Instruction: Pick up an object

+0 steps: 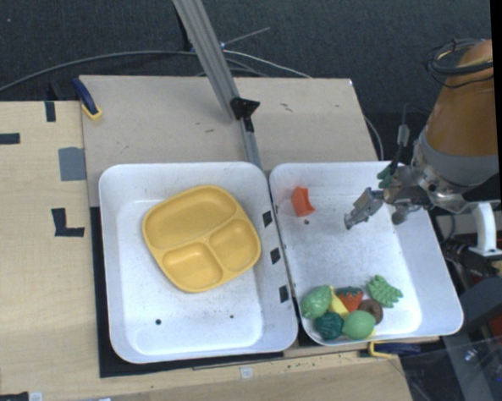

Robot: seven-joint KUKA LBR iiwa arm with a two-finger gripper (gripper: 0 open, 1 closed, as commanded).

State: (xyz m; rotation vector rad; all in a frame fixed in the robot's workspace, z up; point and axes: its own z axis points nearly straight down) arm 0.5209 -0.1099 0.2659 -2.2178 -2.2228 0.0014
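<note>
Arm: the grey arm with its orange band (469, 97) comes in from the right, its wrist above the right bin's far right part.
Claw: the claw (377, 210) hangs over the right bin (424, 261), its fingers spread apart and nothing between them; one finger (359, 212) points left toward the bin's middle.
Orange block: a small orange object (302, 201) lies in the far left part of the right bin, apart from the claw.
Toy pile: in the near left corner of the right bin sit a light green piece (317, 301), a dark teal piece (330, 324), a round green piece (358, 324), a red-orange piece (350, 299) and a leafy green piece (384, 291), bunched close together.
Left bin: the left bin (124, 271) holds a yellow divided plate (201, 236) with three compartments, lying flat.
Worktop: the worktop (161, 116) carries both bins side by side; a slanted metal rod (208, 45) rises from behind them.
</note>
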